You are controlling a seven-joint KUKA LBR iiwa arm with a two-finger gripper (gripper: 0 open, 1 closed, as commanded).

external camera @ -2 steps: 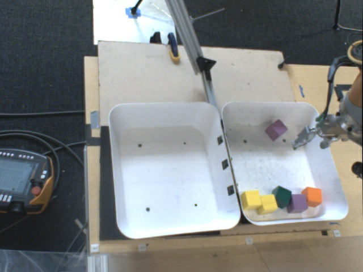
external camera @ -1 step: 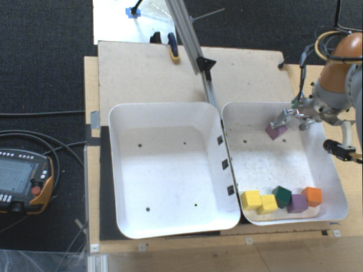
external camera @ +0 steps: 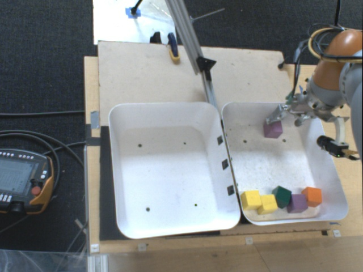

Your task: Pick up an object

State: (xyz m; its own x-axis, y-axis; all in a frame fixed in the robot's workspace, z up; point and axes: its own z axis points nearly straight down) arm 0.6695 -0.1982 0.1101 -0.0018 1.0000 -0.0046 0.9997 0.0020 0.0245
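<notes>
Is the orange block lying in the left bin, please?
No, the orange block lies in the right bin, at its near edge beside the purple block.

The grey arm [external camera: 345, 89] reaches in from the right edge of the camera view, its orange band [external camera: 339, 54] high above the wrist and dark cables looping up beside it. The wrist angles down and to the left, carrying the gripper [external camera: 276, 117] low over the far end of the right-hand bin. Its metal fingers [external camera: 274, 116] point leftward, their tips just above a purple block.
</notes>
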